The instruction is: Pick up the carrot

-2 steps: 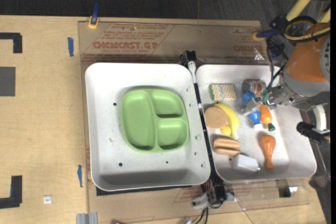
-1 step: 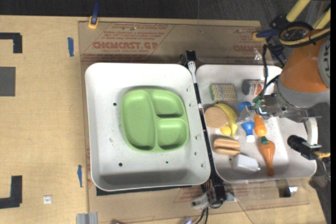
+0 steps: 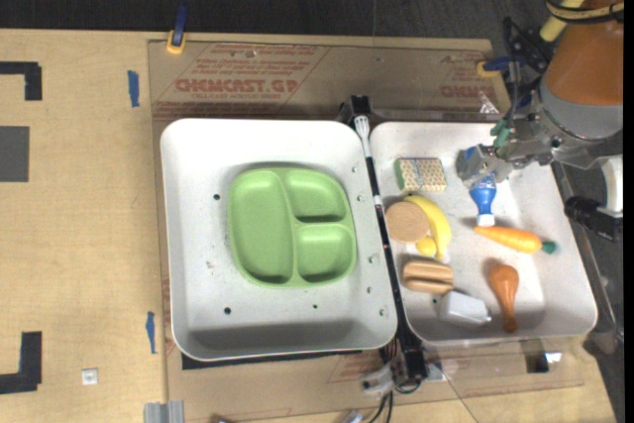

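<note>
Nearest the camera, along the lower edge of the right bin point(image 3: 584, 317), sit a small white block point(image 3: 464, 309) and a brown drumstick-shaped toy point(image 3: 503, 288), with a hot dog point(image 3: 428, 276) just beside them at about ten o'clock from the block. Above these lie a round tan disc point(image 3: 405, 220) touching a banana point(image 3: 433, 222), and a speckled sponge with a green edge point(image 3: 421, 174) at twelve o'clock from the banana.

The carrot point(image 3: 510, 239) lies on its side at about three o'clock from the banana, orange body pointing left, green stub at its right end. A small blue-and-white bottle point(image 3: 482, 199) stands just beside it at eleven o'clock.

The gripper point(image 3: 495, 157) hangs at about twelve o'clock from the carrot, over the bottle, apart from the carrot and holding nothing visible (whether its fingers are spread or closed is too blurred to tell).

The left bin point(image 3: 188, 243) holds a green divided plate point(image 3: 292, 225).

The carrot looks like a light, stiff plastic toy, smooth and likely slippery, tapering toward one end. The thick middle, gripped across its short width, seems the safest hold; the narrow tip would probably squirt free.
</note>
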Robot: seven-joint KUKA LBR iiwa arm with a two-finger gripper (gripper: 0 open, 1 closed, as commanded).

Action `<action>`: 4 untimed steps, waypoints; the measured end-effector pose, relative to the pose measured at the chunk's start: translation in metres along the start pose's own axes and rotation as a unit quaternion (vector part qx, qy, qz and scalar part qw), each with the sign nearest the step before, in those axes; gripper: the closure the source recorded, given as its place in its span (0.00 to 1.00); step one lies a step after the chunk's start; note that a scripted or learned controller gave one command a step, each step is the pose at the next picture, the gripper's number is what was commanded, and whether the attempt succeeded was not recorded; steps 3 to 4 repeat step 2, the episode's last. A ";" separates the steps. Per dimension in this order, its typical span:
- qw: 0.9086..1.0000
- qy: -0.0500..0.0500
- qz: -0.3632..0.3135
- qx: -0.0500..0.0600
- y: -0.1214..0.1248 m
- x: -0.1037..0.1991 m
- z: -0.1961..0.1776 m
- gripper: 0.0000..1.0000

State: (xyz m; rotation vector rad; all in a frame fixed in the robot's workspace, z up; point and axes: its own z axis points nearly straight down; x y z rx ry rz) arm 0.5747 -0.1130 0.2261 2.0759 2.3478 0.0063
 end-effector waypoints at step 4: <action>0.993 -0.002 -0.122 -0.003 -0.048 -0.021 0.125 0.00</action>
